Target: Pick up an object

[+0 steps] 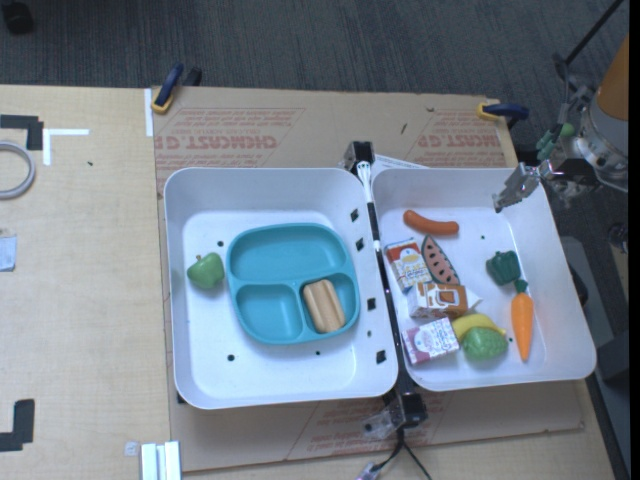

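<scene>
Two white bins sit side by side on a cardboard sheet over the counter. The left bin holds a teal divided tray with a bun lying in its lower right compartment; a green apple rests on the bin floor just beside the tray's left edge. The right bin holds the loose pickings: a sausage near the top, a watermelon slice below it, a small red-and-white carton touching the slice's left side, an orange-brown box under those, and a pink-and-white packet at the bottom left. A banana lies beside the packet with a green fruit touching it on the lower side. To the right stands a green pepper, and a carrot lies just below it, its leafy end toward the pepper. The arm enters at the upper right, and the tool hangs over the top right rim of the right bin, well apart from every item; nothing sits between its fingers, though whether they are spread or closed I cannot tell. Blue clamps pin the cardboard's far corners.
</scene>
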Controlling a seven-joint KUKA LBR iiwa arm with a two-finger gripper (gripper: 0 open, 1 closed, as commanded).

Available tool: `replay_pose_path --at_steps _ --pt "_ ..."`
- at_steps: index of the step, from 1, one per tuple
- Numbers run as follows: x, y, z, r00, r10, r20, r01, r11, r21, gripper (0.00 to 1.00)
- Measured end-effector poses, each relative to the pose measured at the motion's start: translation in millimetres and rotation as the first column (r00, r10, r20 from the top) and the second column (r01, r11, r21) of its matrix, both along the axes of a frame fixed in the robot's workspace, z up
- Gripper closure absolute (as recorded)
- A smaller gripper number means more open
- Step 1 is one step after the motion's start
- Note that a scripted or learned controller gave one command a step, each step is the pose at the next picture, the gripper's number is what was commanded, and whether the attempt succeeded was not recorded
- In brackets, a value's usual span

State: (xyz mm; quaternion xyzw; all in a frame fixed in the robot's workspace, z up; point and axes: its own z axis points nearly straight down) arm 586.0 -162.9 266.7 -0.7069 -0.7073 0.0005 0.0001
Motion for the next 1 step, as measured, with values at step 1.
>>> replay_pose_path --at_steps 1 --pt "-35.5 -31.4 -131.8 1.0 -0.003 0.0 0.003 1.0 0.0 0.0"
